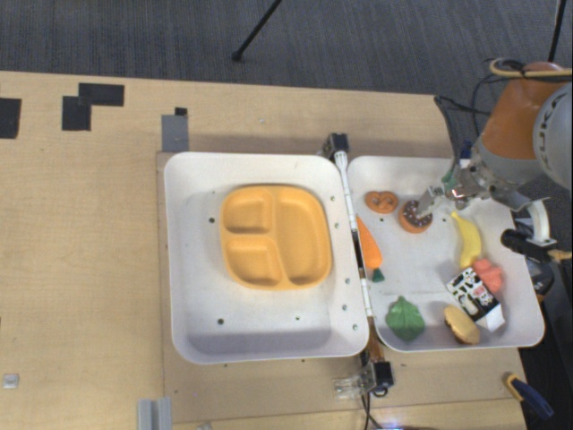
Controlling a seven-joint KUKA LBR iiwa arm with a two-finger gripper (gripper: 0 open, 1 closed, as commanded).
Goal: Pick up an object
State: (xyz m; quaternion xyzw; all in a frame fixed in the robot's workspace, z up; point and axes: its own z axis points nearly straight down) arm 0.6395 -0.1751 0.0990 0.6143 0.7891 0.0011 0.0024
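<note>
My pincer (431,202) sits low in the right-hand shallow white bin (528,325), at its upper middle, tips right at the small round donut-like toy with a dark chocolate top and orange rim (414,216). Can't tell whether the tips are apart or together — too small and blurred here, and nothing reads as clearly clamped.

Treating that donut as the target. Neighbours: a flat brown pretzel-shaped cookie (381,202) just to its left, a yellow plastic banana (466,237) just to its right. An orange plastic carrot (368,245) lies along the bin's left wall, well clear.

How I'd do it well:
- centre over the donut, not its edge — it's low and flat, so an off-centre close will likely flick it away
- keep the closing line away from the banana, so I don't drag it in
- go down until near the bin floor, then close
- lift straight up, slowly, and check it comes with me

The left-hand white bin (192,330) holds a yellow sectioned plastic tray (273,236) — not relevant to this grab.
</note>
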